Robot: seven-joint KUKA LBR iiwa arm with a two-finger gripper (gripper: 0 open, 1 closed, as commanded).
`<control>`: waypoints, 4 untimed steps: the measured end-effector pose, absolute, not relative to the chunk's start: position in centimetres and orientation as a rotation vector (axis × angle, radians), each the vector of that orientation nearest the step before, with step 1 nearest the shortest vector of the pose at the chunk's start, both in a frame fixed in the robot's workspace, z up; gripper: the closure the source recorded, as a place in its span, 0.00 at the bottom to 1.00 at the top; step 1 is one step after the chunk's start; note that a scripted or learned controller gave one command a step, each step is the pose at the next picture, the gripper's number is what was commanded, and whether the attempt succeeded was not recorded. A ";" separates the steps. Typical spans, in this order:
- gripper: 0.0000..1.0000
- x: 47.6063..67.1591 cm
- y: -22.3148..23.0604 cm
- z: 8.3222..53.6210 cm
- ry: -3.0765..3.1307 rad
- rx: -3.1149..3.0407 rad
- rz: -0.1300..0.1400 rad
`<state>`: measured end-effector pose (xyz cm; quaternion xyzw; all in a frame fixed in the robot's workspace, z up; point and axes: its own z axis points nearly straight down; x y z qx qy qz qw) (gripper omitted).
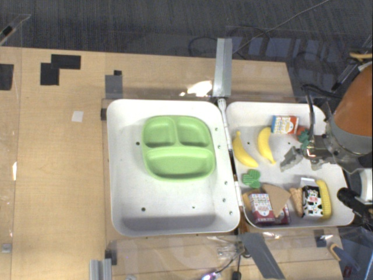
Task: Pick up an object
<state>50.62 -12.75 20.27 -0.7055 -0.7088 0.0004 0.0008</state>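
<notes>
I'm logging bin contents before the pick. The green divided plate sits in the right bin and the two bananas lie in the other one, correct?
Not quite. The camera view shows the green divided plate in the left bin, not the right. The two bananas lie in the other one, the right bin.

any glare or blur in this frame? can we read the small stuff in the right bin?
Camera view: glare hotspot on the bench above the left bin; soft shadow along that bin's near wall. Green tray and bananas sharp enough; carton prints in the right bin too small to read. Gripper slightly soft.
</notes>
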 end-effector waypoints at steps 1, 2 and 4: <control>0.00 57.8 -9.2 15.4 -2.269 -2.171 0.001; 0.00 59.7 -12.3 9.0 -2.281 -2.171 -0.013; 1.00 60.9 -8.7 18.4 -2.179 -2.264 0.000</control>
